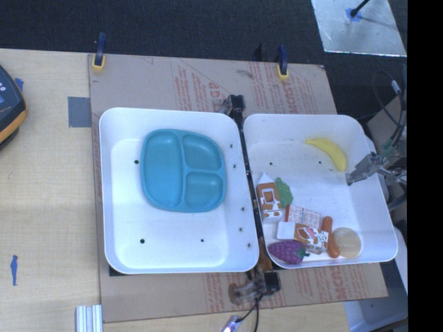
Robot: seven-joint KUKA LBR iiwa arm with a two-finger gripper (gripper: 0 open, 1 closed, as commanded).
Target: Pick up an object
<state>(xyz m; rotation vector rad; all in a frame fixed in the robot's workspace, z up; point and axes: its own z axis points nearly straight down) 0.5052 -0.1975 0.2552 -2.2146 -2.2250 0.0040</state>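
The gripper sits at the right bin's edge, just beside the banana; whether it is released or clenched I cannot tell. Descending there, it would probably strike the wall or nudge the fruit away.

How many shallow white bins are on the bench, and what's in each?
2. The left shallow white bin holds a blue divided plate; the right shallow white bin holds toy food, including a yellow banana.

Blue plate, yellow banana, purple grapes, white bins.
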